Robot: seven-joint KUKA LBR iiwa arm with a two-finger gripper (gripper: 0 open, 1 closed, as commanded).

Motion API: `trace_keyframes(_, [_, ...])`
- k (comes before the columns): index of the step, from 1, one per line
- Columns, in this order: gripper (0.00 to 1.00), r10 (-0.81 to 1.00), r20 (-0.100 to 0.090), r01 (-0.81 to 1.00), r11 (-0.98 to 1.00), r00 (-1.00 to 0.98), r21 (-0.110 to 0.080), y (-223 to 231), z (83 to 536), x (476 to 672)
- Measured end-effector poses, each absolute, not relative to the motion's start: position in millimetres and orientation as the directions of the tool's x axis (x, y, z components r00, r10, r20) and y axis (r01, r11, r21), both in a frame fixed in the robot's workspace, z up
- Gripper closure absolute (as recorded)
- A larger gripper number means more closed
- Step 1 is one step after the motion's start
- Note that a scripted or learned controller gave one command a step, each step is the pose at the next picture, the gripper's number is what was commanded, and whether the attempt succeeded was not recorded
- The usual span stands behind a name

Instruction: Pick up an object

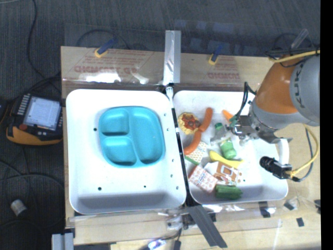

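The tool [227,134], its grip state impossible to tell, sits just above a small, bright green, rounded object [228,150].

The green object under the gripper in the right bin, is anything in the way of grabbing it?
Nothing visible lies over the green object; the gripper sits just above it. But it is crowded: a yellow piece touches its lower side and a carton lies just below, so they may interfere.
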State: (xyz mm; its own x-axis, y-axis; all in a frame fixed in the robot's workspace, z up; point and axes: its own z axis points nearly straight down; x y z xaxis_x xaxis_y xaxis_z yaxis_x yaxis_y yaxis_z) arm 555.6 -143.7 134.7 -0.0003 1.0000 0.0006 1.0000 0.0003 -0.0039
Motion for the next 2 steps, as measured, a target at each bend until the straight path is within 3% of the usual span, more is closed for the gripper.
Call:
trace_keyframes(1, [0.00, 1.000, -0.001, 1.000, -0.010, 0.010, 0.006, -160.3, 89.4, 567.2])
trace_keyframes(2, [1.00, 1.000, 0.001, 1.000, -0.010, 0.010, 0.010, -159.6, 99.4, 568.4])
